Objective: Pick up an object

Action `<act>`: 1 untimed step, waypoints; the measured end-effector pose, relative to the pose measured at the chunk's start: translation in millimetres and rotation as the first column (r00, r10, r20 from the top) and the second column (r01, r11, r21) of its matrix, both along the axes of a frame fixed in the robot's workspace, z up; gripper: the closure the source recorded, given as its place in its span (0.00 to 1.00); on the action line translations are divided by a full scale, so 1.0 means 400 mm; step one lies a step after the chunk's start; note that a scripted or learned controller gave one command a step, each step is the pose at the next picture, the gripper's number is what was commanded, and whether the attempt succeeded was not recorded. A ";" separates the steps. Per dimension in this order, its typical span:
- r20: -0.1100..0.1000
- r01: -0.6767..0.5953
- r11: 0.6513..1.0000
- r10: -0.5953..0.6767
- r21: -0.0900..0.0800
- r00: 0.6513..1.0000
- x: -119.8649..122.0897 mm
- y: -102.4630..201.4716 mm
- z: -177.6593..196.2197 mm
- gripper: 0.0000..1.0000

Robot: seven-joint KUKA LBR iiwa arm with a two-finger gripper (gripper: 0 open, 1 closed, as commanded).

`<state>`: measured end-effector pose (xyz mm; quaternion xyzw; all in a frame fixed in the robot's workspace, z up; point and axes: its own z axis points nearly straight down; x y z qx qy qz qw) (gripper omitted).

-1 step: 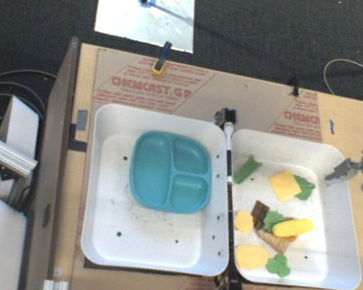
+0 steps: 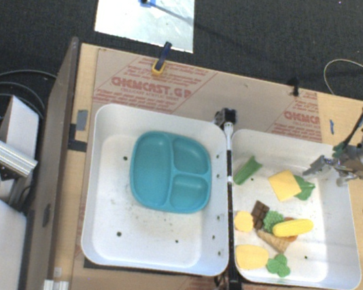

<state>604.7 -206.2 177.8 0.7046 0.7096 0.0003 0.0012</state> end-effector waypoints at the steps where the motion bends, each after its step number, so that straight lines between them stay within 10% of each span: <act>1: 0.000 0.001 1.000 -0.001 0.001 1.000 0.037 0.032 -0.243 0.00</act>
